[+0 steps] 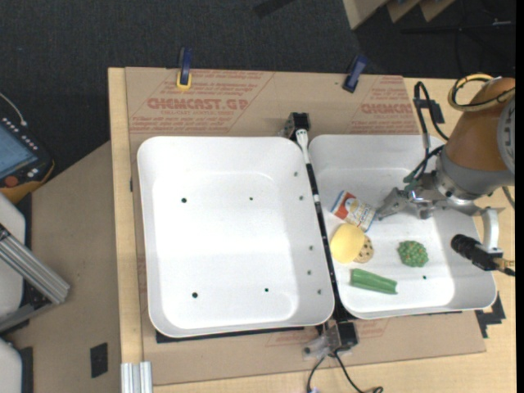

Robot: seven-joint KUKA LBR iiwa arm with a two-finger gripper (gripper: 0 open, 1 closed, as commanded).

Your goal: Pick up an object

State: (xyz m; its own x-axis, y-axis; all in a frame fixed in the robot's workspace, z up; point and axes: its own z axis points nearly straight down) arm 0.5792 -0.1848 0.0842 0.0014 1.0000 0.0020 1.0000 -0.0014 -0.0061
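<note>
Sitting in the right bin point(458, 297) are four things: one red-and-white packet point(352, 209), one yellow lemon point(347, 242), one green broccoli piece point(413, 254), one green pod point(373, 282). The claw point(385, 209) hovers beside the packet, its grip unclear.

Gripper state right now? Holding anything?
Gripper: over the right bin, its tip close to the small red-and-white packet. Open or shut cannot be told, and nothing can be seen held.
</note>
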